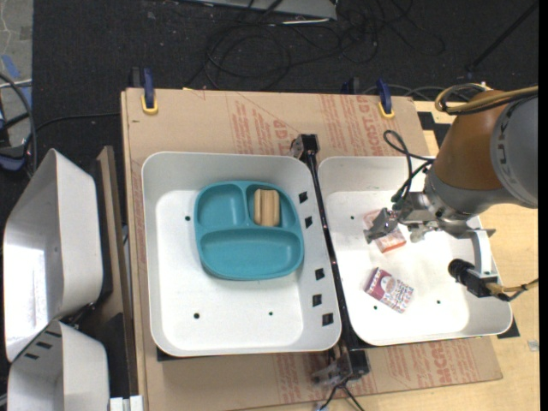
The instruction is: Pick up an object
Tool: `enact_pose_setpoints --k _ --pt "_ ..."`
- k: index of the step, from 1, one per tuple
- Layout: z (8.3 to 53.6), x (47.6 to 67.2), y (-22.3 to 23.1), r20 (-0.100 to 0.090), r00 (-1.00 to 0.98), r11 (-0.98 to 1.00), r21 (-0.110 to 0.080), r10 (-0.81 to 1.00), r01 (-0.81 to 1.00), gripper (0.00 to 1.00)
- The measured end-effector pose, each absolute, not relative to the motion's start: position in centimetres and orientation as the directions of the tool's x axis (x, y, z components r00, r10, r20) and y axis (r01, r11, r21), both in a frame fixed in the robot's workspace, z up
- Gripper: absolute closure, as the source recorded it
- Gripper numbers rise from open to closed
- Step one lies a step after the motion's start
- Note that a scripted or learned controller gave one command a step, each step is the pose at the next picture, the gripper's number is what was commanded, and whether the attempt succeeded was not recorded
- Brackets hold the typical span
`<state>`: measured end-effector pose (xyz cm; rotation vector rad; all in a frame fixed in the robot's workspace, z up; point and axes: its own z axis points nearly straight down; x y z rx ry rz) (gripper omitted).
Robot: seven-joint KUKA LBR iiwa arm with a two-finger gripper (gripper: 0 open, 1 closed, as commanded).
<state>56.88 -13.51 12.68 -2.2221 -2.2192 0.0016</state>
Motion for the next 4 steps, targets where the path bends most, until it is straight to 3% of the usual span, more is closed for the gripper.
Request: enact_pose_setpoints --k 1,3,4 --pt "13.9 56.9 -13.5 0.000 0.002 -0.002 0.000 1.000 1.000 1.00" --pt "20.9 57.0 -14.0 -0.001 -0.002 0.002 0.003 1.000 1.000 1.00" --pt "20.2 55.4 -8.9 0.002 -0.007 0.007 -0.003 1.000 1.000 1.00"
